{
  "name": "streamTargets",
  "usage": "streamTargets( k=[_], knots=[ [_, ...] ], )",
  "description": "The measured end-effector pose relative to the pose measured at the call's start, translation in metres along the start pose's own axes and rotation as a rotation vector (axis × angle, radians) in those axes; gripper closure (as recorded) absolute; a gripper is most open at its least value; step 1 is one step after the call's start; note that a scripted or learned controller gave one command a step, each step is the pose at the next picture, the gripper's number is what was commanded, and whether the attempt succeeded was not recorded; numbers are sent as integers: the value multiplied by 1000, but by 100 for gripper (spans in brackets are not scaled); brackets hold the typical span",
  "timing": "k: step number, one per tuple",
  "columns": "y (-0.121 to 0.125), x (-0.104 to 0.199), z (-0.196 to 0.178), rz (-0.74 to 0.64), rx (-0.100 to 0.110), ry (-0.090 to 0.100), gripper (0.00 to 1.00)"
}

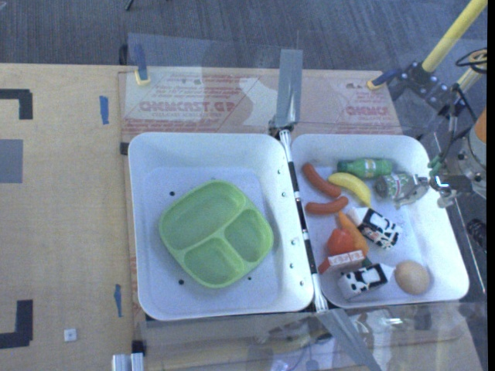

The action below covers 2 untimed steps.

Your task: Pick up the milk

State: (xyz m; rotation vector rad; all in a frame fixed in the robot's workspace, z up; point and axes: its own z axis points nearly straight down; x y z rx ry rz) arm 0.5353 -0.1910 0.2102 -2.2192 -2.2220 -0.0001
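Note:
Two small cow-patterned milk cartons lie in the right bin (448, 230). One milk carton (380, 229) sits near the bin's middle, tilted. The other milk carton (363, 279) lies near the front wall, beside a brown egg (412, 277). My gripper (438, 182) hangs at the right bin's far right rim, above and to the right of both cartons and apart from them. Nothing shows in its grasp.
The right bin also holds a green bottle (365, 166), a banana (350, 186), two sausages (316, 178), a carrot (352, 229), a red pepper (339, 242) and a crumpled clear bottle (394, 185) close to the gripper. A green divided plate (216, 233) lies in the left bin (147, 161).

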Motion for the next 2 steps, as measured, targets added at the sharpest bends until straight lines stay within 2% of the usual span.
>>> streamTargets(
  k=[1,2],
  knots=[
    [9,-3,97,206,-28,-2,0],
    [-18,27,103,265,-60,-14,0]
  ],
)
